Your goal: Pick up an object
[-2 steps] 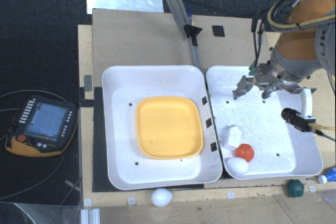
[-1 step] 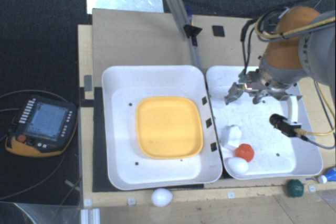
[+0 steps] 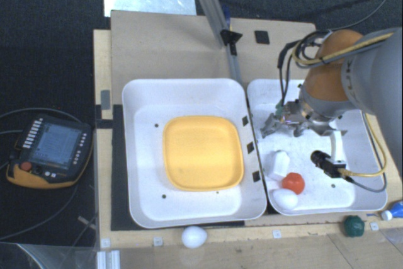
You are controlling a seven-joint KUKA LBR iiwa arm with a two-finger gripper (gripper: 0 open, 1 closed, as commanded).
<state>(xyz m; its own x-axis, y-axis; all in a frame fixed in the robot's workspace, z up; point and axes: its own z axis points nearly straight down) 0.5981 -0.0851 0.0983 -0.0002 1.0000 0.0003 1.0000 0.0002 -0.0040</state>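
Right bin, near edge: orange-red ball, white egg-shaped object touching it at the near-left corner, white block just behind; yellow plate sits mid left bin. Gripper hangs low over the right bin's far-left part, apart from all three, nothing seen between its fingers, and whether they are spread or pressed together cannot be told. Risk, as judged: the three lie crowded against the bin wall, so a descent may nudge the ball, which would roll, or close on nothing; second egg and green ball lie on the desk at its near edge.
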